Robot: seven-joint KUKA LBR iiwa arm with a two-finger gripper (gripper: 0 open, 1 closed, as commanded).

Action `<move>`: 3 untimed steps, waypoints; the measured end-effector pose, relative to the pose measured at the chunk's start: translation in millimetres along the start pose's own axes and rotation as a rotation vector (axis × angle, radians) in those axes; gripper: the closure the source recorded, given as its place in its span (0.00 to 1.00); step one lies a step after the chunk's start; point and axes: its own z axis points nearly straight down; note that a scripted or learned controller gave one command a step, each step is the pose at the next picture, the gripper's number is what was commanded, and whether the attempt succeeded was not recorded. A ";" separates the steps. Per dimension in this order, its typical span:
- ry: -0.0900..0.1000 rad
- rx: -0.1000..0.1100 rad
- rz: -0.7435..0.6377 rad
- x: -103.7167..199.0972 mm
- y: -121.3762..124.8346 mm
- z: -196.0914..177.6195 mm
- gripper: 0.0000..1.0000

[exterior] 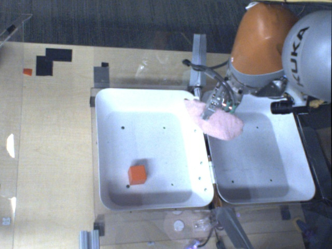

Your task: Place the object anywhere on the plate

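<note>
The pincer (211, 108) gripped a pink plate (220, 122) over the rim between both bins. The orange cube (137, 174) sat near the left bin's (111, 139) front edge.

Gripper (210, 110) seemingly touching pink plate (224, 125)

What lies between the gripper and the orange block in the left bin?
In the camera view, only bare white floor of the left bin separates the gripper, near the pink plate, from the orange block.
</note>
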 end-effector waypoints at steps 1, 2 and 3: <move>-0.002 -0.003 -0.400 12.4 42.4 -3.4 1.00; -0.001 -0.003 -0.488 31.2 84.9 -5.2 1.00; 0.003 -0.003 -0.491 48.1 133.1 7.3 1.00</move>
